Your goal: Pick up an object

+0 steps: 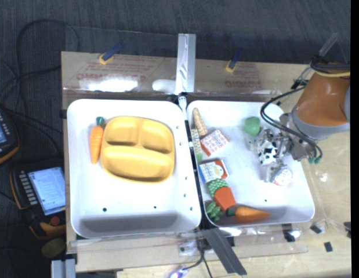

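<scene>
My gripper (274, 154) reaches down into the right bin (249, 197) near its right side, below the orange band of the arm (321, 100). A small black-and-white toy (266, 153) sits right at the gripper, and whether it is held is unclear. A round white piece with a red mark (283, 178) lies just below the gripper. A green ball (253, 125) rests up and left of it. Along the bin's left wall are a cone (198, 120), a red-and-white box (214, 142) and a blue-and-red box (213, 170).
An orange carrot (250, 214), a red-orange block (224, 198) and a green leafy piece (214, 212) crowd the right bin's front left corner. The left bin (133, 210) holds a yellow divided tray (138, 148) and a carrot (96, 143).
</scene>
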Action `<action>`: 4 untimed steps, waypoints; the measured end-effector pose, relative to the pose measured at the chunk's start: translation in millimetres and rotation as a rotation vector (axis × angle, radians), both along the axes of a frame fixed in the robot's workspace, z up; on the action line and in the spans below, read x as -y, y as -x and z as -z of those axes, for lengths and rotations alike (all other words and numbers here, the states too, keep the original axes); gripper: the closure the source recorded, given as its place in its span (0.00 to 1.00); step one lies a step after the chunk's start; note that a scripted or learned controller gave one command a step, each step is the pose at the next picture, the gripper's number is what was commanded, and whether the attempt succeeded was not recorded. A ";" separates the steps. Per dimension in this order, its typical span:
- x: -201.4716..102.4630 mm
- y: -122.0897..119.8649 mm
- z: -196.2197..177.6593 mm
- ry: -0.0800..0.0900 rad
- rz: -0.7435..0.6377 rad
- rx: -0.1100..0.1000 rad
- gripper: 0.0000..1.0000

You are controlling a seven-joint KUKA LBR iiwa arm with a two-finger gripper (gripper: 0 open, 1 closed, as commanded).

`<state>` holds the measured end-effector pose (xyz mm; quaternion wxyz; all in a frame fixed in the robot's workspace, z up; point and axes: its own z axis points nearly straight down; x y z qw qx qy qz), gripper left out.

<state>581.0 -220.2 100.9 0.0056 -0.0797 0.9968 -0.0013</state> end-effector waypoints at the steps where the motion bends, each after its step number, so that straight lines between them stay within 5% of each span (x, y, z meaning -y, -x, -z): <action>1: -3.4 5.5 11.0 -0.001 0.074 0.000 0.00; 3: 0.9 42.6 10.1 0.002 -0.016 0.005 0.00; 4: 1.6 38.9 10.3 0.005 -0.114 0.001 0.00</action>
